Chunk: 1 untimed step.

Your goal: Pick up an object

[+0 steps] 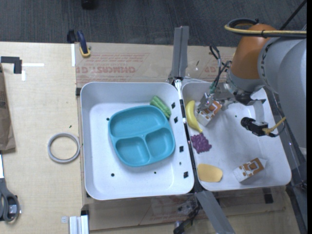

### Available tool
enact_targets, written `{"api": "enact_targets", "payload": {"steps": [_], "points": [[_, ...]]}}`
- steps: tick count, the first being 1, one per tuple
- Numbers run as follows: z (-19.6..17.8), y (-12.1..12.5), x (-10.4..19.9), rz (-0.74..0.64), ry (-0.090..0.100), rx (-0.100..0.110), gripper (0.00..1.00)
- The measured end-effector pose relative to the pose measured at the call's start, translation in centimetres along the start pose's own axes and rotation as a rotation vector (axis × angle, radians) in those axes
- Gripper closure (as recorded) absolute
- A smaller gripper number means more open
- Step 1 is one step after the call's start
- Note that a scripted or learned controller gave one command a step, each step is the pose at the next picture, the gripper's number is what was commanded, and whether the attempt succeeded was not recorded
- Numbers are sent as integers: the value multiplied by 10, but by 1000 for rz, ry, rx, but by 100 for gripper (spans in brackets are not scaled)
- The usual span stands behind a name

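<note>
We see a pale wooden bench (39, 111) under dark carpet at top. Left bin (92, 145) holds a blue tray (141, 135). Right bin (273, 150) holds banana (191, 116), grapes (200, 143); the gripper (210, 107) clasps a small carton (212, 111), upper centre-right.

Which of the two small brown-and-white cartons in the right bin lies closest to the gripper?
The carton at the right bin's upper left, beside the banana, sits right at the gripper. The other carton lies apart, near the bin's lower right corner.
</note>
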<state>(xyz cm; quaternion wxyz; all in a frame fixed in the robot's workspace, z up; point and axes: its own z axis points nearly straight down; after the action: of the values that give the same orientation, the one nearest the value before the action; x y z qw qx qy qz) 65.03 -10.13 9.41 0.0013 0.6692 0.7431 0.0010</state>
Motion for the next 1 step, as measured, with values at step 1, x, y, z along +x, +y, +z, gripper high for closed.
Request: {"api": "enact_targets", "payload": {"steps": [1], "points": [[-10,0,-1,3,-1,-1,100]]}}
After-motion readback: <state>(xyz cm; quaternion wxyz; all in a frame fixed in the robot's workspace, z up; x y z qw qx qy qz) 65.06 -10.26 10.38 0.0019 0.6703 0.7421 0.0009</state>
